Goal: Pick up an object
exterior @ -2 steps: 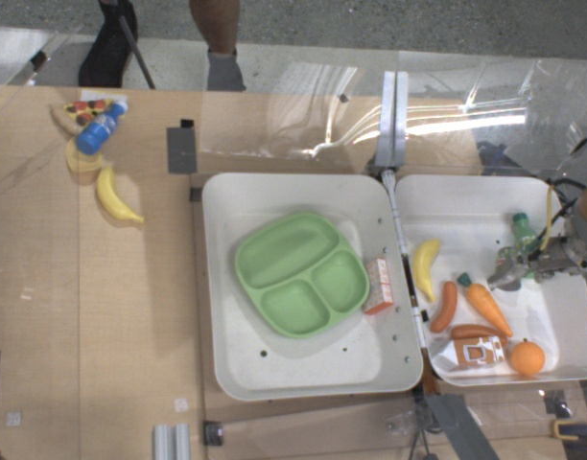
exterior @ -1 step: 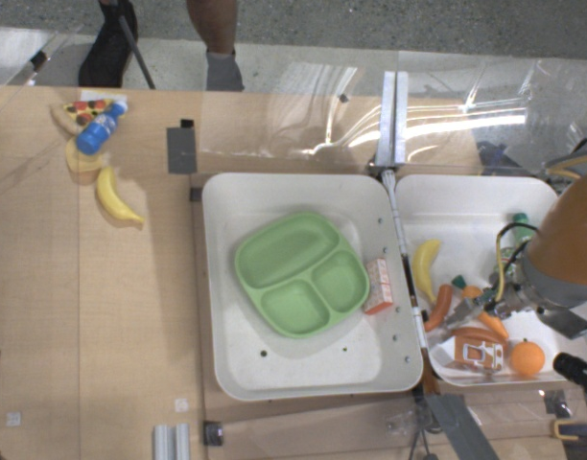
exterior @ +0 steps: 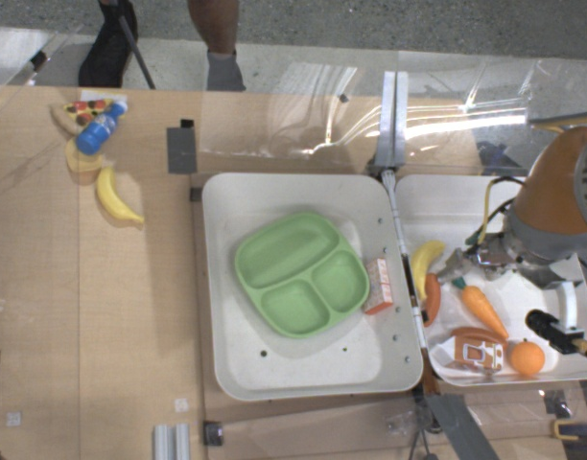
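My gripper (exterior: 472, 260) hangs low in the right bin (exterior: 437, 195), under the grey wrist with the orange band. A yellow banana (exterior: 426, 261) lies just to its left. An orange carrot (exterior: 484, 311) lies just below it, its green top near the gripper's tip. A red sausage (exterior: 433, 298) lies by the bin's left wall. Toward the front edge are a brown pouch with a white label (exterior: 476, 350) and an orange (exterior: 528, 357). I see nothing held in the gripper.
The left bin (exterior: 274, 377) holds a green divided plate (exterior: 301, 274) and a small red and white carton (exterior: 380, 286). On the bench at the far left lie a banana (exterior: 116, 197), a blue toy bottle (exterior: 95, 132) and a black block (exterior: 181, 148).
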Tool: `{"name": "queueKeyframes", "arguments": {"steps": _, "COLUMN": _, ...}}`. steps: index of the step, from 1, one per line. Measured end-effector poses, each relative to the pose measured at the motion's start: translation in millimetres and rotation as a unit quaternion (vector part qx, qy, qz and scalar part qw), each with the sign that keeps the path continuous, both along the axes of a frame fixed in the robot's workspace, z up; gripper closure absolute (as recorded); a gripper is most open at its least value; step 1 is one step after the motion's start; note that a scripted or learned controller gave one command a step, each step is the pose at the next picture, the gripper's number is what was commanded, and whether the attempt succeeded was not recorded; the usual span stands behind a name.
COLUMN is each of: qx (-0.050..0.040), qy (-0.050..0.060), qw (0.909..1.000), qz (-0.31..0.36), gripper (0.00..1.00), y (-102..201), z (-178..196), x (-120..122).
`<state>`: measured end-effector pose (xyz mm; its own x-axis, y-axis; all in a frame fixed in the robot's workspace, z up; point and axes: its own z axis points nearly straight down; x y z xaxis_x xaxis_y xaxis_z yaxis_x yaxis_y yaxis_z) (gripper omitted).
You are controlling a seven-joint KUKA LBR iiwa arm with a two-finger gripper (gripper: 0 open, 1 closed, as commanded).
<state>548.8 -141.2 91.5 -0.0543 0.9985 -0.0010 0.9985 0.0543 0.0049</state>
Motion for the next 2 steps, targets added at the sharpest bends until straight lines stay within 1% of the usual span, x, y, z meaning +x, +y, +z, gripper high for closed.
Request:
{"name": "queueKeyframes", "arguments": {"steps": 1, "qx": 0.0, "qy": 0.001, "qw": 1.0, "qz": 0.0, "gripper": 0.0, "y": 18, "z": -1, "x": -38}}
{"name": "queueKeyframes", "arguments": {"steps": 2, "qx": -0.0007, "qy": -0.002, "qw": 1.0, "qz": 0.0, "gripper": 1.0, "y": 17, "z": 11, "x": -36}}
